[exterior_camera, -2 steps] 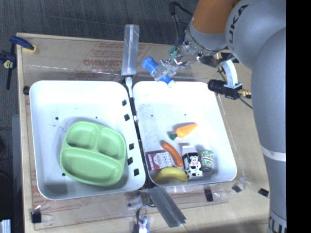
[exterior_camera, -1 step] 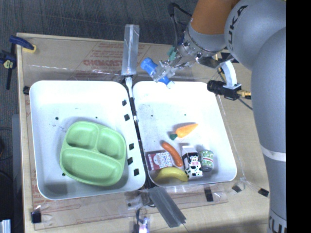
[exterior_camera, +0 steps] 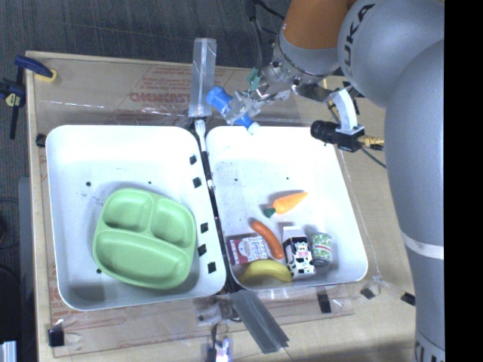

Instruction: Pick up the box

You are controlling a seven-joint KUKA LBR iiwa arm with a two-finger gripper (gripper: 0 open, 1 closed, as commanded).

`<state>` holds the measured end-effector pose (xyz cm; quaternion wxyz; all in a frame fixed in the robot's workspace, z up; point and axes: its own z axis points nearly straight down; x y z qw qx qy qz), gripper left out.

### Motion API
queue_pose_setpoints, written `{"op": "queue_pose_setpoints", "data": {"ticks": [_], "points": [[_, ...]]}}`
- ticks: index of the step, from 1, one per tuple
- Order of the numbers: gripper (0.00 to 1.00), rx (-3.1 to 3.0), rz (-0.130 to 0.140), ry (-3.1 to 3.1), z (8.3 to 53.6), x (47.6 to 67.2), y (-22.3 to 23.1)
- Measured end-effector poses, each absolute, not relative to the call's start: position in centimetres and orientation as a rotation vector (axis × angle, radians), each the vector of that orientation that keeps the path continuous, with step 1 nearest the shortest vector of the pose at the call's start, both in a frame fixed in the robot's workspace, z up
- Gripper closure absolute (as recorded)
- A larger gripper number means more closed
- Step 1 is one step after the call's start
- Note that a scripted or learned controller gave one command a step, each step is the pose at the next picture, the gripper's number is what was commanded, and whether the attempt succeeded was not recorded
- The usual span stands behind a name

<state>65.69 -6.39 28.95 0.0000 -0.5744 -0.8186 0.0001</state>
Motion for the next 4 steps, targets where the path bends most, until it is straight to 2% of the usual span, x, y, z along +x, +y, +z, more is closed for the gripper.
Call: {"op": "queue_pose_setpoints", "data": {"ticks": [1, 2, 3, 4], "points": [[1.0, -1.687, 0.003, -2.647, 15.3, 61.0, -12.3], [1.0, -1.759, 0.004, -2.607, 9.9, 65.2, -13.1], [1.0, -1.985, 0.0, -2.434, 19.3, 65.1, -3.1], [1.0, -1.761, 0.0, -2.604, 19.3, 65.7, -5.3]]}}
